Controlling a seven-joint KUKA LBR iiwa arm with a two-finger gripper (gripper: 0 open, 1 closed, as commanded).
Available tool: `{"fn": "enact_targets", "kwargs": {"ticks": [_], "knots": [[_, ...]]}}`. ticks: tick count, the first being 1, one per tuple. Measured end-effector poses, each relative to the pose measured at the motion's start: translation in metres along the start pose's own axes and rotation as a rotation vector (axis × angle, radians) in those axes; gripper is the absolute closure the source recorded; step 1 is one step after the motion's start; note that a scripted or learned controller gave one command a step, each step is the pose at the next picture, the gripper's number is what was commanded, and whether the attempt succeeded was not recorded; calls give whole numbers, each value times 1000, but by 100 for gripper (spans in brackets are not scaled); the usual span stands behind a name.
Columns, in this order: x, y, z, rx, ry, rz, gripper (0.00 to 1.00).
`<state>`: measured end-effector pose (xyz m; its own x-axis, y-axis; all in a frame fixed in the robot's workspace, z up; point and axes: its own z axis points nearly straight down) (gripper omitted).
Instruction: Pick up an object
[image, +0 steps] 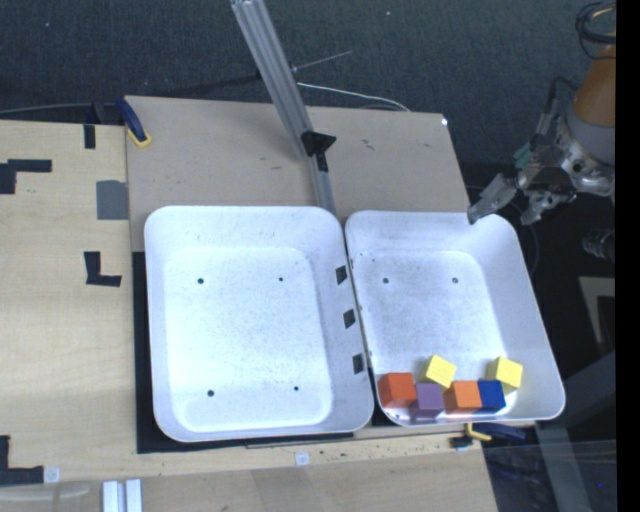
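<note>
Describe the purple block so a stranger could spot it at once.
Look in the right bin, at the cluster of blocks along its near edge. The purple block sits in the front row between the orange-red block and the orange block; it is the cluster's single purple piece.

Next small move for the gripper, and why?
Probably carry the gripper from the far right corner of the right-hand white bin toward that bin's near end. The small coloured blocks cluster there, including the yellow cube and orange cube, and the gripper sits well away from them.
</note>
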<state>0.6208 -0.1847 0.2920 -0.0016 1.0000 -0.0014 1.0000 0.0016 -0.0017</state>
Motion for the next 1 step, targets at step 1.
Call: {"fn": "enact_targets", "kwargs": {"ticks": [1], "knots": [[18, -100, 121, 12, 5, 2, 0]]}}
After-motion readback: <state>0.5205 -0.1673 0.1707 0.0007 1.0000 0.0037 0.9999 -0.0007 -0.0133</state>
